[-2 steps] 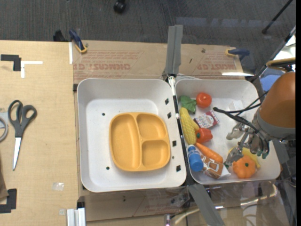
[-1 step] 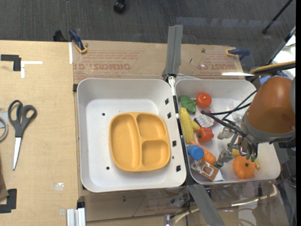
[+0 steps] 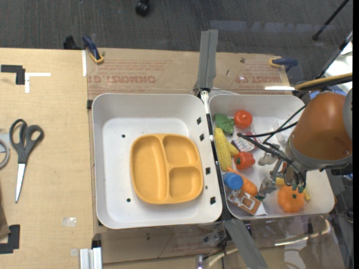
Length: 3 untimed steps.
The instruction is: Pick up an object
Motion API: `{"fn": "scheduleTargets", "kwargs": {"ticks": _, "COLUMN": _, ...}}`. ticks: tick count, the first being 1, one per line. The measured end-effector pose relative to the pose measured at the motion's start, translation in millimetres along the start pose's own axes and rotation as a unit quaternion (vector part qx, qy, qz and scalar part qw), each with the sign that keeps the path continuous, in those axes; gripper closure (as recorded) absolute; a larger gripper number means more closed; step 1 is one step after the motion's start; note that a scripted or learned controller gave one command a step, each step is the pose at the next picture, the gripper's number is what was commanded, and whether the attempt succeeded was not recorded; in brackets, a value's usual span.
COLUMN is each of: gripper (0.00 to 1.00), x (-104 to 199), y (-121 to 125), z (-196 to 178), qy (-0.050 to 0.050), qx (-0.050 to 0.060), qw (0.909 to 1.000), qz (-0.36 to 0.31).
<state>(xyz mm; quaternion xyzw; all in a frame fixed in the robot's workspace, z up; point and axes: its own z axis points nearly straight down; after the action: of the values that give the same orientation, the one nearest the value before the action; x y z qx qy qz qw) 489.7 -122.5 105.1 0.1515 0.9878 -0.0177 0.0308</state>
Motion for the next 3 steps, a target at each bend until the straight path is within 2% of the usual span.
{"fn": "scheduleTargets", "kwargs": {"ticks": 1, "gripper": 0.00, "x": -1.1, "y": -5.2, "z": 1.1, "qy": 0.003, "qx": -0.004, "qw": 0.9999, "qz": 0.012}}
{"fn": "scheduleTargets", "kwargs": {"ticks": 2, "gripper": 0.00, "x": -0.4, "y": -4.8, "z": 1.3, "qy": 0.004, "qx": -0.001, "qw": 0.9967, "qz": 0.081}}
{"fn": "scheduleTargets", "kwargs": {"ticks": 3, "gripper": 0.00, "x": 15.7, "y": 23.2, "z": 8.7, "qy": 0.026, "qx": -0.009, "qw": 0.9897, "qz": 0.141}}
